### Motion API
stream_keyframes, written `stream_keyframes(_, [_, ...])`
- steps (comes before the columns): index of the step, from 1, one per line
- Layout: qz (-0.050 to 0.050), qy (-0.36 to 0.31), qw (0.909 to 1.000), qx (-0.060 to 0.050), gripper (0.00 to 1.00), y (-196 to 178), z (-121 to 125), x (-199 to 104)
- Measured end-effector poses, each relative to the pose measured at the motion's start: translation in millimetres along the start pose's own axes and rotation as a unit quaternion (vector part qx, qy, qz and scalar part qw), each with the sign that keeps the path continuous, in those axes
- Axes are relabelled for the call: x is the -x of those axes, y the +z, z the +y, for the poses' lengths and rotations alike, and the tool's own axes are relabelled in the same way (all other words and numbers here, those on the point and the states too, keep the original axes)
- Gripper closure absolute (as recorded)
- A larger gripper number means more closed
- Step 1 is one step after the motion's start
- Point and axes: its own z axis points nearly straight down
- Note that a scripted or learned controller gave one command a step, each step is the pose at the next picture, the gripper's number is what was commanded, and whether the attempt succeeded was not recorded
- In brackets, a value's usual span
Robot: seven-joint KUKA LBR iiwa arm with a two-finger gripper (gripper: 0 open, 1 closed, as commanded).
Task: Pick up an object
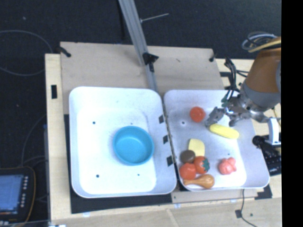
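A: Start big. What's on the bench (189,65)?

B: Two shallow white bins side by side. The left bin (90,103) carries a blue bowl (133,144), right of its middle. The right bin (180,103) carries all the small things.

A: And the arm?

B: The arm (262,82) reaches in from the right, its orange band above the grey wrist. A slanted grey metal post (135,30) runs down from the top edge and ends near the gap between the bins. At bottom left, off the bench, sits a device with a blue screen (10,193).

A: Any brand, label, writing?

B: None that I can read; the screen is too small and blurred.

A: The claw, then.

B: The gripper (218,116) is low over the right bin's upper middle. Its fingers look spread apart, with nothing between them.

A: What lies nearest?

B: A yellow banana (224,131), just below and slightly right of the fingertips, very close; I cannot tell if they touch. An orange-red ball (197,113) sits just left of the claw.

A: The rest?

B: Lower down: a yellow block (197,147), a brown round piece (187,156), a red tomato (201,164), another red piece (187,171), a tan gourd (202,180) at the front wall, and a pink piece (227,166) to the right.
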Motion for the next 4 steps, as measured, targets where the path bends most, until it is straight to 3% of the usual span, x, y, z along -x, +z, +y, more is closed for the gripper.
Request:
stream_keyframes(1, [0.0, -0.001, 1.0, 0.001, 0.0, 44, -6, 3])
stream_keyframes(2, [0.001, 0.0, 1.0, 0.006, 1.0, 29, -4, 3])
stream_keyframes(3, [0.002, -0.004, 1.0, 0.007, 1.0, -38, -2, 3])
stream_keyframes(4, [0.002, -0.005, 1.0, 0.004, 1.0, -38, -1, 4])
